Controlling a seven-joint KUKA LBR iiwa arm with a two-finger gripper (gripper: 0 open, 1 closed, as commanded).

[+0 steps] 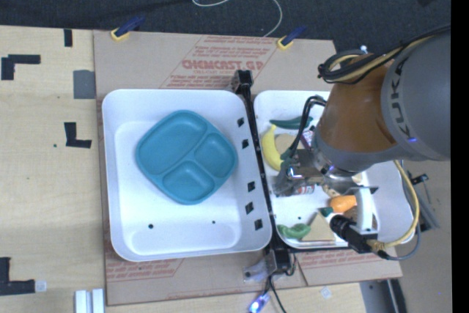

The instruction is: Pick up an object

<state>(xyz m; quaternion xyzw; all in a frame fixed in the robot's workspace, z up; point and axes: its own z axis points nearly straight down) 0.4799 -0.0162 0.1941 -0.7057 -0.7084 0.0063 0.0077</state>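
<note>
Reaching down into the right bin, my wrist hangs over its clutter: a yellow banana against the left wall, an orange piece, a green item near the front. Nothing appears lifted; the pick seems not yet made. My arm hides the grasping end, so its state I cannot tell. The left bin holds a blue divided plate.

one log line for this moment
arm over right bin | claw near banana | blue plate in left bin | grasp: unclear
</note>
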